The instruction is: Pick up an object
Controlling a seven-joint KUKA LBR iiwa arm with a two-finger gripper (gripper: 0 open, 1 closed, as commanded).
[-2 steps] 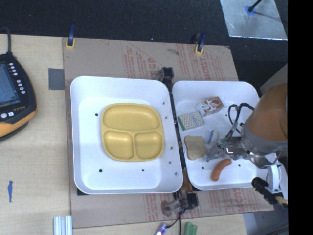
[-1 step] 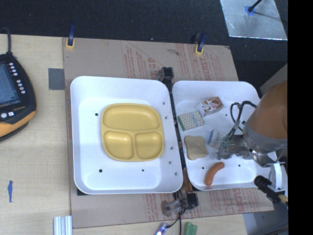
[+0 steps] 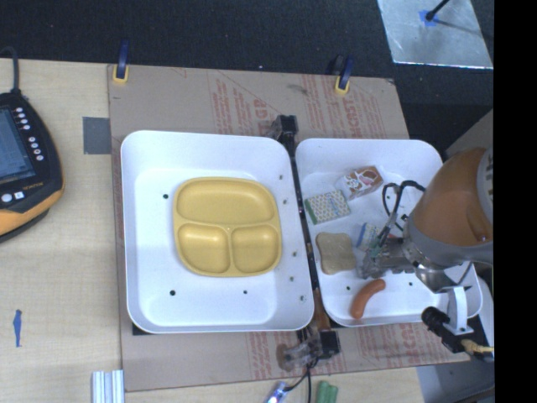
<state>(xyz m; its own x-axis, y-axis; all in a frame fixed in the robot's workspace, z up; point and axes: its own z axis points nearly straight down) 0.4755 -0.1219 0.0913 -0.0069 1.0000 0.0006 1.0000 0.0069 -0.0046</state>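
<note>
The right bin (image 3: 331,154) holds several small objects: an orange sausage-shaped piece (image 3: 367,297) near the front wall, a tan flat piece (image 3: 334,252) by the left wall, a green-patterned card (image 3: 326,206), a white packet with red print (image 3: 362,180) at the back, and a blue-and-white item (image 3: 367,233). My gripper (image 3: 379,260) is low in this bin, just above the sausage and right of the tan piece, beneath the orange-banded wrist (image 3: 449,208). A black wire loop (image 3: 396,196) lies behind it.
The left bin (image 3: 143,225) holds a yellow divided plate (image 3: 226,225). A teach pendant (image 3: 21,170) rests at the far left of the bench. Clamps (image 3: 342,74) pin the cardboard at the back. Cables and a connector (image 3: 306,351) lie in front of the bins.
</note>
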